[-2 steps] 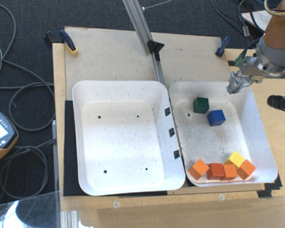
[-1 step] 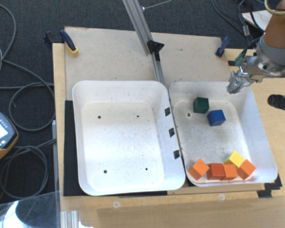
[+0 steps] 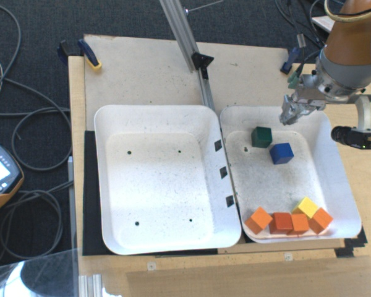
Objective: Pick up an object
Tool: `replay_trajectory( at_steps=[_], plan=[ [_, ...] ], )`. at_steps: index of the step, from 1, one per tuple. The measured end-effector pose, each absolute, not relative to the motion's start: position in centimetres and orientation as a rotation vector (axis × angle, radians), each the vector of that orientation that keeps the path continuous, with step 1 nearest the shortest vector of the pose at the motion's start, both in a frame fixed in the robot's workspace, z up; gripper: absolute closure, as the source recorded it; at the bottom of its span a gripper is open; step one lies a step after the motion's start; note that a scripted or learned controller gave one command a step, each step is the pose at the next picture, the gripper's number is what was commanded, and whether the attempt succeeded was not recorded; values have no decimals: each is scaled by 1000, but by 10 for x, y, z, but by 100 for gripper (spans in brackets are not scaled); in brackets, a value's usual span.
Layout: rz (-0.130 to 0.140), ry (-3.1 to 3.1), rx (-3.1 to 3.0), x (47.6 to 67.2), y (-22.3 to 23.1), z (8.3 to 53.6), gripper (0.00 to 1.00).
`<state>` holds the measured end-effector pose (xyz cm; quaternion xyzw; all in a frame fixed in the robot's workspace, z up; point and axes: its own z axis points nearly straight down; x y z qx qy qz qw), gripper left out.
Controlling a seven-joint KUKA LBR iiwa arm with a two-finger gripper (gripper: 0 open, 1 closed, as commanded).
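Observation:
In the right bin (image 3: 334,166) a dark green cube (image 3: 261,137) and a blue cube (image 3: 281,153) lie close together near the far end. Along the near wall sits a cluster of orange cubes (image 3: 258,219), a red-orange one (image 3: 282,222) and a yellow one (image 3: 307,206). My gripper (image 3: 290,115) hangs over the far right part of this bin, up and to the right of the green cube, with no object visible between its fingers.
The left bin (image 3: 111,129) lies beside the right one. A metal rail (image 3: 182,30) runs diagonally from the top down to the gap between the bins. Blue clamps (image 3: 89,53) sit at the bench's far corners. Cables lie on the floor to the left.

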<state>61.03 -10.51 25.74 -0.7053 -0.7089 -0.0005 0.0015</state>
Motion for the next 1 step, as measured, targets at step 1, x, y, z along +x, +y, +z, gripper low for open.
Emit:
replay_trajectory(
  at_steps=[1],
  plan=[
    [-1,-2225,-2212,594,-60,259,100]
  ],
)
